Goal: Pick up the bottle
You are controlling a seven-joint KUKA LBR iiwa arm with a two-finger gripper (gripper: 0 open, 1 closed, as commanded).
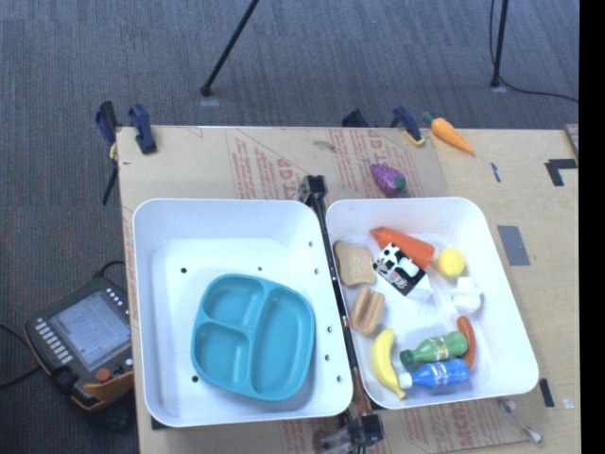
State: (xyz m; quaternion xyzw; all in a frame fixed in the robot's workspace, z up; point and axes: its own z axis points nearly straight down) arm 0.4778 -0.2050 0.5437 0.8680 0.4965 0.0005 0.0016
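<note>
Green plastic bottle lies on its side in the right bin, near the front wall, neck pointing left.
- A blue bottle with a white cap lies just in front of it, roughly parallel and apparently touching along its length. Either could be the target.
- Banana sits at the cap ends of both. A red sausage-shaped item lies against the green bottle's base end.
- Also in this bin: bread slice, cow-patterned carton, lemon, all well apart from the bottles.
- Left bin holds a teal divided plate.
- End effector state: cannot tell.

Handling, judged:
- Both look like small hollow toy bottles: light, stiff, and smooth enough to slip or roll.
- The best hold is probably across the mid-body, closing at right angles to the long axis.
- The neck is narrower and crowded by the banana.
- The seam between the bottles leaves little room for a finger, so approaching the green one from its rear side may nudge both.
- The blue one sits close to the front wall.
</note>
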